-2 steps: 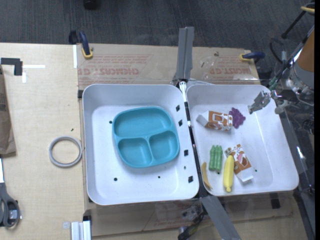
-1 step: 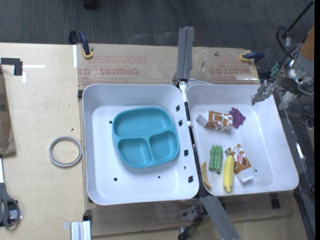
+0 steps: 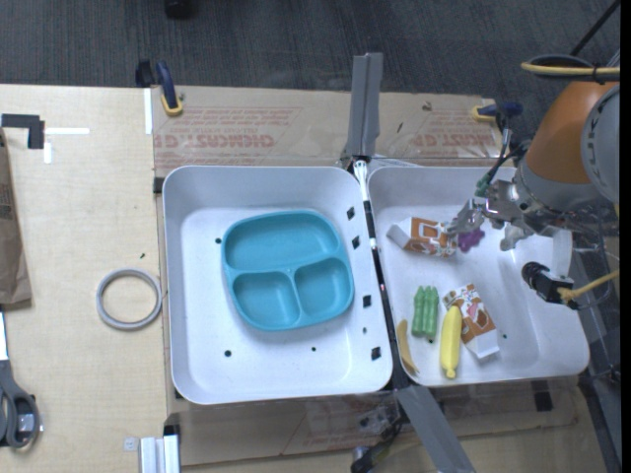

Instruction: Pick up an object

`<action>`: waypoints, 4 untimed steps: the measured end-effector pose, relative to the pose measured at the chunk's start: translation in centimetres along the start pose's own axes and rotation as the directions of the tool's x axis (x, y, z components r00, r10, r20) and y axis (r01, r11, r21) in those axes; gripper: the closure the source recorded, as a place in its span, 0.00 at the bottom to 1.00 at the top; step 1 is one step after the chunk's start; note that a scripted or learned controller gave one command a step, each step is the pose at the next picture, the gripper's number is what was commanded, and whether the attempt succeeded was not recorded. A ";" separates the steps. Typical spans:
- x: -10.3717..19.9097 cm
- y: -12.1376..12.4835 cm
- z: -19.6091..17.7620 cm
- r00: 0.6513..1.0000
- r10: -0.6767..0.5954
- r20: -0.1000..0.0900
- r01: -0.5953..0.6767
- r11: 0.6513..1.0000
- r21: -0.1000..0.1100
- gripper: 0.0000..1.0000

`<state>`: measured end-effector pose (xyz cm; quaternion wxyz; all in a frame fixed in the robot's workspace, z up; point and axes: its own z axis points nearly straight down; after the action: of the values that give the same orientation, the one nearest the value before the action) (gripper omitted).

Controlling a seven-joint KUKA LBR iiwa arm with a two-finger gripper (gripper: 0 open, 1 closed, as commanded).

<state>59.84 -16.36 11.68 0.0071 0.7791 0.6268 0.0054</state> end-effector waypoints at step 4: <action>7.1 0.8 0.4 0.999 -0.049 -0.002 0.049 0.999 0.003 0.00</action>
<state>62.11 -9.57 11.33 0.0052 0.7635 0.6458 0.0051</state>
